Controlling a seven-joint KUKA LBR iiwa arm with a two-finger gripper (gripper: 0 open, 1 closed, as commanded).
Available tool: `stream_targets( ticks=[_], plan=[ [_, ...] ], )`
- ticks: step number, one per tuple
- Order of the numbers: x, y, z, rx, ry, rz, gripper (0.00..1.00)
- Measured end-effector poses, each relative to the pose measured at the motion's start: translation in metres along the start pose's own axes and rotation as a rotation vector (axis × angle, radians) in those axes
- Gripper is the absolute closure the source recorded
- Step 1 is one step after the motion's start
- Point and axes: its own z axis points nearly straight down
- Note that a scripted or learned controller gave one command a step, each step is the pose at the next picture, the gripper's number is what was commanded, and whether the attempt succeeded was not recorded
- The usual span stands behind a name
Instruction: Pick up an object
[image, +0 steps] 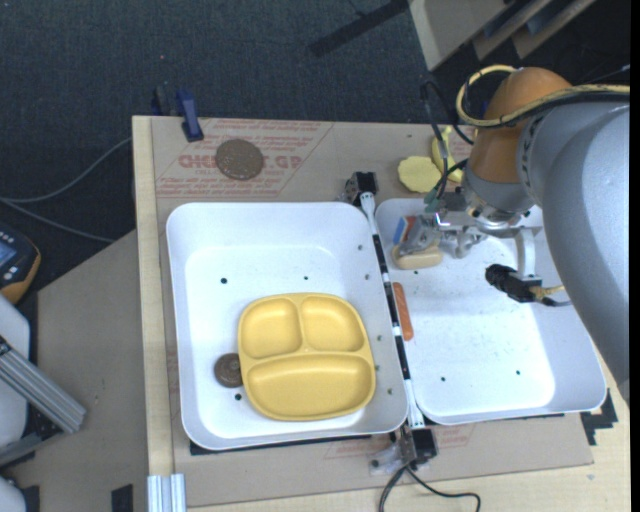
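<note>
At upper right of frame, gripper (437, 233) hung over right bin (500, 385), above tan block (418, 259); grip state you could not tell. You needed straight descent, centred on block.

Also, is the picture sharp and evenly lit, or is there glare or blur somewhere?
Camera view: even light, soft shadows; the yellow tray is sharp, with mild sheen; the white bins look bright and nearly washed out; the arm at the right looks soft, out of focus.

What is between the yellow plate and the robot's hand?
In the camera view, an orange pen-like stick lies by the bins' shared edge, between the yellow plate and the gripper.
</note>
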Motion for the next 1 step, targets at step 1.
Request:
stream_targets(
  ticks=[1],
  plan=[
    [-0.002,-0.001,-0.0002,-0.002,0.004,0.006,0.0]
  ],
)
